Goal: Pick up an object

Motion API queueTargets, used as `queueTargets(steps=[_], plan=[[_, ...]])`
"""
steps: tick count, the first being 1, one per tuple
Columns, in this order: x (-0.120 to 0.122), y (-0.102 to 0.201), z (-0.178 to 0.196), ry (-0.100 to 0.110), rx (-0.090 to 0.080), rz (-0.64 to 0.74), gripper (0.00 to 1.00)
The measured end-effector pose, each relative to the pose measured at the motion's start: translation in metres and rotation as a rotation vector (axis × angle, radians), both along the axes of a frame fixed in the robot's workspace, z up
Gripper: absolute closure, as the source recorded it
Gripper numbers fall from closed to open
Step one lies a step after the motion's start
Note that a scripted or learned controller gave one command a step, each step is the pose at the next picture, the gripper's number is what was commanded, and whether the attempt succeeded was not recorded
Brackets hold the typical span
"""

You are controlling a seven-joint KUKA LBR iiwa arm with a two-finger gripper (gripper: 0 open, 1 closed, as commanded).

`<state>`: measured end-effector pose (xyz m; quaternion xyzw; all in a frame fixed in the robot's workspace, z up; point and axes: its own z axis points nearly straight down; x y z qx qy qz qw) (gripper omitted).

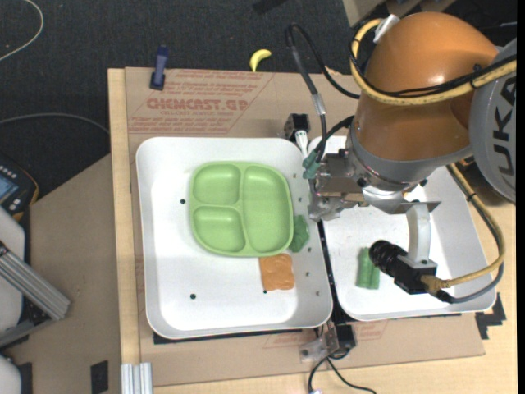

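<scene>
Left bin [164,220]: green tray [242,208] seen centred; orange piece [277,272] near right wall.
Right bin [459,220]: green block [367,268] near left wall.
Hand [328,195]: over the divide; grip cannot be told.

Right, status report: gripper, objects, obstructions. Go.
Gripper low over the bins' shared edge. Green divided plate and orange piece in left bin; green block in right bin.

A flat brown cardboard-covered surface [205,97] sits on dark grey carpet floor [82,23], where thin white cables [33,11] trail
</scene>
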<state>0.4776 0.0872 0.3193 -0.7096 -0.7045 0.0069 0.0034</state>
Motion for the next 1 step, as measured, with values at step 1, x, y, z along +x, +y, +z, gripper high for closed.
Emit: queueTargets(steps=[1], plan=[[0.0019, 0.0657, 0.0735, -0.023, 0.010, 0.015, 1.00]])
